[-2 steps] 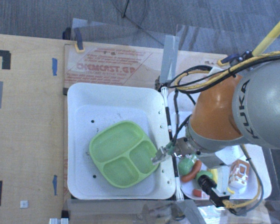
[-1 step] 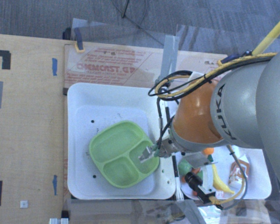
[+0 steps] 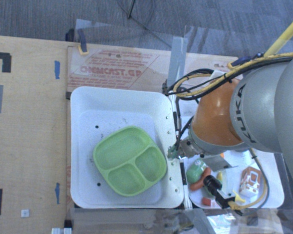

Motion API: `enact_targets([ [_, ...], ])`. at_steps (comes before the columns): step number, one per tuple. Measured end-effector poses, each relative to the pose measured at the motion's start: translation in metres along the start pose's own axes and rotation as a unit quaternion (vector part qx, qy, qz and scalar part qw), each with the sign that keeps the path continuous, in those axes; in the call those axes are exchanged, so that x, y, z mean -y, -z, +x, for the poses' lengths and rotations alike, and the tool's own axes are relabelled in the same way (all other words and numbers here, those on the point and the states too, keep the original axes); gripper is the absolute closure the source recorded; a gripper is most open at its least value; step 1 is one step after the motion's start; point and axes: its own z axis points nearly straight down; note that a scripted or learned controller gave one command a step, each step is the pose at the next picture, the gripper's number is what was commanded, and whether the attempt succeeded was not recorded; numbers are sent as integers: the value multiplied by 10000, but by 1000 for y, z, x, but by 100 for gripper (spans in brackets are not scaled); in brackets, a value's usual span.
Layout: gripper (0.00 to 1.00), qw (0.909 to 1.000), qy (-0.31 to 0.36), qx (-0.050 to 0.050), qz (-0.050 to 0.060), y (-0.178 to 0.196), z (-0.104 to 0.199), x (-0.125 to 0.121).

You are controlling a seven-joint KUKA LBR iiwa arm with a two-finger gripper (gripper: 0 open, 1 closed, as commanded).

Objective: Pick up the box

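the pale wooden surface (image 3: 24, 145) spans the left and middle of the frame, bearing a white bin (image 3: 80, 134) at centre, a second white bin (image 3: 276, 195) at lower right, black corner marks (image 3: 3, 61) at far left, and blue tape bits (image 3: 56, 69) beside them.

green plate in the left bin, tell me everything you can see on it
The green plate is a light green divided tray, plastic by its look, with rounded corners and a raised rim. Ridges split it into three compartments: one large one along the upper left and two smaller ones toward the lower right. It lies flat and face up on the floor of the left bin, turned at an angle to the walls, in the lower right part. Nothing lies in it, and the arm is apart from it, over the right bin.
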Motion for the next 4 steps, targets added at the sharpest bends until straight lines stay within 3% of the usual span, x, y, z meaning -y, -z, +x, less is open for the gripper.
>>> enact_targets([
  [3,100,9995,-325,9,40,-11,7,-7],
  [4,0,9997,-171,-141,81,-13,30,-10],
])
